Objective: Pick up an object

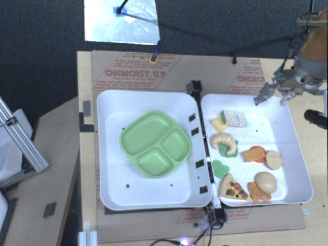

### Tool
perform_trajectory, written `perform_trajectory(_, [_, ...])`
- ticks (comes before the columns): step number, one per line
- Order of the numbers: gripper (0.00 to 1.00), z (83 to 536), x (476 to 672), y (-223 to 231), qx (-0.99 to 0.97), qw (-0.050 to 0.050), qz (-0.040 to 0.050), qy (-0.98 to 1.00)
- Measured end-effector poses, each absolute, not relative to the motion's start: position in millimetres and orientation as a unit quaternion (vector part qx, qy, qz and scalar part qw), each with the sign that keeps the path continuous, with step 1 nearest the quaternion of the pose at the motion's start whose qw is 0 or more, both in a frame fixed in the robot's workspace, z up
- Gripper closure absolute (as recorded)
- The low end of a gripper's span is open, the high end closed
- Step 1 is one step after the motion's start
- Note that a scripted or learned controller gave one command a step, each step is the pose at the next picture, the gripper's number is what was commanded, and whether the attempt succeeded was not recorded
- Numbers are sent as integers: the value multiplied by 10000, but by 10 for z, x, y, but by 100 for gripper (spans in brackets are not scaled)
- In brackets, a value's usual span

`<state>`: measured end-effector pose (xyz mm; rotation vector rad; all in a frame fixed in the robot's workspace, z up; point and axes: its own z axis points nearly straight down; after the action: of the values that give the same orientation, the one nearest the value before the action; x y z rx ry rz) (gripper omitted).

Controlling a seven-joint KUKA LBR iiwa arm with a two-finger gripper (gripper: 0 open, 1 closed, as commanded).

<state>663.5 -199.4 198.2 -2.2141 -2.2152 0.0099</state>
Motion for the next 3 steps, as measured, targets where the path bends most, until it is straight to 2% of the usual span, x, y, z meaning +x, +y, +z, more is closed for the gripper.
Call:
perform_trajectory(1, [0,2078,6662,-1985,-7058,-6,-4,-7084])
perform_trajectory(3, [0,1082,6686,-1903,-7046,-2,1,-7096])
